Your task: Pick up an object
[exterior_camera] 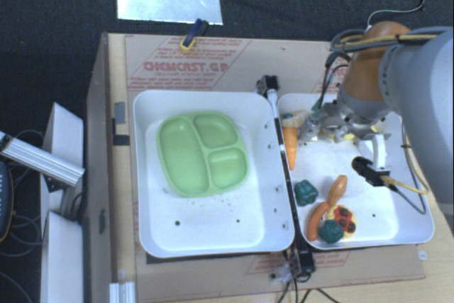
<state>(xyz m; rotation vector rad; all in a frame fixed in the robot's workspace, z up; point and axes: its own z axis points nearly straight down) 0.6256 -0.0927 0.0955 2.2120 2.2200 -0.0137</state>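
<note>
hovering over the right bin (415, 220), the gripper (317, 125); finger state can't be told.

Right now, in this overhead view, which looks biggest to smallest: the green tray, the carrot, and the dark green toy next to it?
Largest to smallest:
1. green tray
2. carrot
3. dark green toy

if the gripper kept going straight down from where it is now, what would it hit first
Probably the carrot lying at the left edge of the right bin; the gripper hangs just beside it, though depth is hard to judge.
</note>
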